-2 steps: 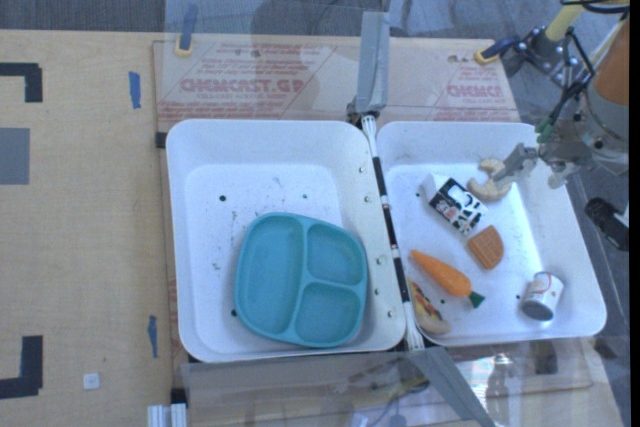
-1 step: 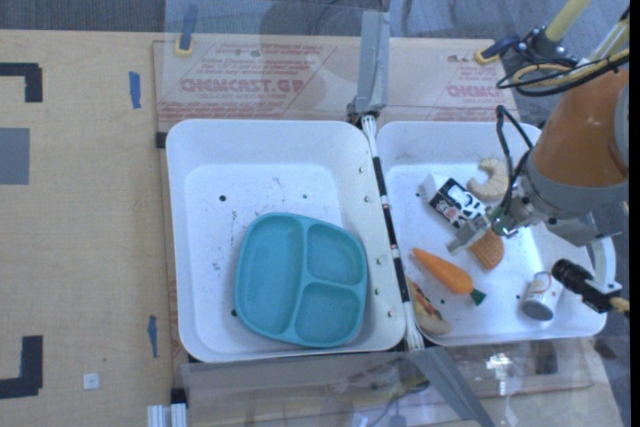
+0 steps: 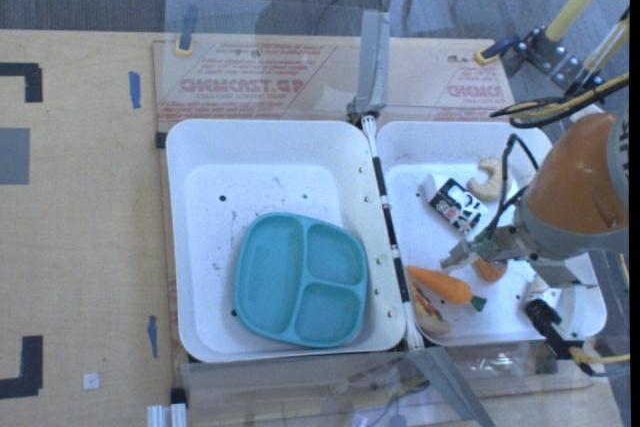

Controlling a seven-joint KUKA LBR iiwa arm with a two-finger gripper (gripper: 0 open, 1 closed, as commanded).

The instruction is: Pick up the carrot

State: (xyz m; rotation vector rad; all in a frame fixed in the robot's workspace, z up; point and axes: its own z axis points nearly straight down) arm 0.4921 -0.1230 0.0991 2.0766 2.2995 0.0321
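Observation:
The carrot (image 3: 441,285) is orange with a small green end pointing right. It lies on the floor of the right bin (image 3: 430,153), near the bin's front left corner. My gripper (image 3: 468,253) hangs low over the right bin, just above and to the right of the carrot, and nothing of the carrot is seen inside it. A small orange piece (image 3: 490,268) lies right beside the gripper. The arm's orange band (image 3: 578,183) covers the bin's right side.
A black and white box (image 3: 456,203) and a beige piece (image 3: 490,177) lie toward the back of the right bin. A tan food item (image 3: 432,316) sits just in front of the carrot. A teal divided plate (image 3: 302,280) rests in the left bin (image 3: 200,215).

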